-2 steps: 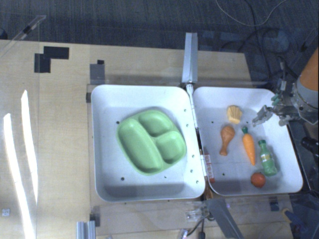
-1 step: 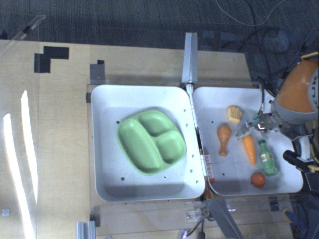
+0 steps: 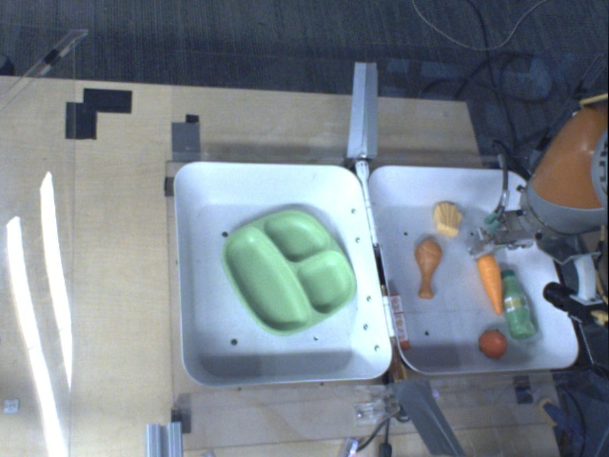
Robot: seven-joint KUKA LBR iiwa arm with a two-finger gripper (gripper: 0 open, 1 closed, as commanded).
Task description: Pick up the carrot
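Note:
The orange carrot (image 3: 490, 284) lies in the right bin (image 3: 409, 193), right of centre, its length running from upper left to lower right. My gripper (image 3: 491, 240) hangs just over the carrot's upper end, reaching in from the right under the grey arm's orange band (image 3: 569, 165). The view does not show anything lifted off the bin floor.
A green bottle (image 3: 518, 306) lies against the carrot's right side and a red tomato (image 3: 492, 343) sits below it. A brown drumstick (image 3: 428, 266) and a yellow piece of food (image 3: 447, 218) lie to the left. The left bin (image 3: 205, 203) holds a green divided plate (image 3: 290, 270).

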